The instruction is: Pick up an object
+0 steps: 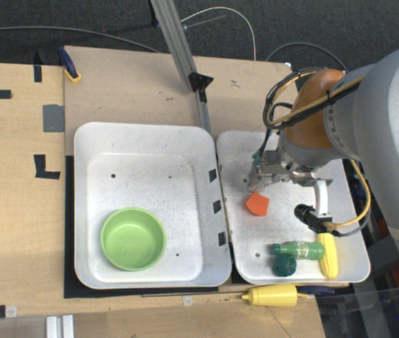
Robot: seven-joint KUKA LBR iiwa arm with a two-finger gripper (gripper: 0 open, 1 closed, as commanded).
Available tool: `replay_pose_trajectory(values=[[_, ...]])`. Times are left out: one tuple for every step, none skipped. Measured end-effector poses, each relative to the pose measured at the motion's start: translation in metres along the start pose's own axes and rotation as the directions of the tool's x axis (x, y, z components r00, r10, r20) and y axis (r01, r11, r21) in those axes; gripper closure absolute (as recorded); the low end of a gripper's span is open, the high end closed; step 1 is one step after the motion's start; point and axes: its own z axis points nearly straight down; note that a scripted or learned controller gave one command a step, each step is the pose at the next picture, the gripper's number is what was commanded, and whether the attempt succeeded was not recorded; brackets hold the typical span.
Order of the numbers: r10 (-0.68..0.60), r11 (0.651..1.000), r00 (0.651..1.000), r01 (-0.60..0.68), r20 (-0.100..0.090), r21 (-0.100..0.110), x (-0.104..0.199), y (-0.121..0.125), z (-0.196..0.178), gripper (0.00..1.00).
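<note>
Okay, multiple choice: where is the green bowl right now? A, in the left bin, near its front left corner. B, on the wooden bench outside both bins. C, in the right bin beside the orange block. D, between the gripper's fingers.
A: the green bowl sits on the floor of the left bin near its front left corner, while the orange block lies in the right bin, just below the gripper.

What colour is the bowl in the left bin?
The bowl is light green, seen clearly in the camera view.
</note>
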Motion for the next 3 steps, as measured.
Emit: replay_pose_trajectory(values=[[0.001, 1.000, 1.000, -0.001, 0.001, -0.005, 0.000, -0.006, -0.045, 1.00], [0.001, 1.000, 1.000, -0.001, 0.001, -0.008, 0.003, -0.001, -0.107, 1.00], [0.001, 1.000, 1.000, -0.001, 0.001, -0.008, 0.003, 0.000, -0.158, 1.00]])
